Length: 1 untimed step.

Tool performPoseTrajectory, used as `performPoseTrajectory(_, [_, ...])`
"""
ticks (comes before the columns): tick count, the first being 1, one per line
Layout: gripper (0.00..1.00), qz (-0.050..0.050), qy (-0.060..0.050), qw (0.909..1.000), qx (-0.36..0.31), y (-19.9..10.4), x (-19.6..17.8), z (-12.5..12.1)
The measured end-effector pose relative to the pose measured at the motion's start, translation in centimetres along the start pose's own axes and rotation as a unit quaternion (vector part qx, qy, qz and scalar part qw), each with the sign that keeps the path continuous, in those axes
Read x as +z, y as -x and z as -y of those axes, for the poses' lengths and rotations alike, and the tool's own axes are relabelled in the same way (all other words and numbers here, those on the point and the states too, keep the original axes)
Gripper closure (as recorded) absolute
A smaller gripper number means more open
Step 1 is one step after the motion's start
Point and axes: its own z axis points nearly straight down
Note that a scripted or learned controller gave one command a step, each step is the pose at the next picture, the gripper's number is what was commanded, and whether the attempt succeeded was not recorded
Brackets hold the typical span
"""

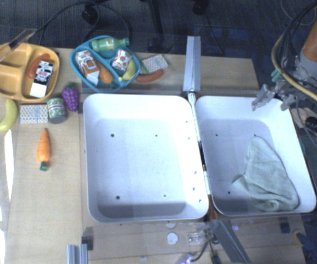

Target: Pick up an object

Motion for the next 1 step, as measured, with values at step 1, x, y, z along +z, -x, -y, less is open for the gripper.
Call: performPoseTrajectory(1, [0.0,0.0,0.0,0.9968,0.08,4.38,-2.01,6.77])
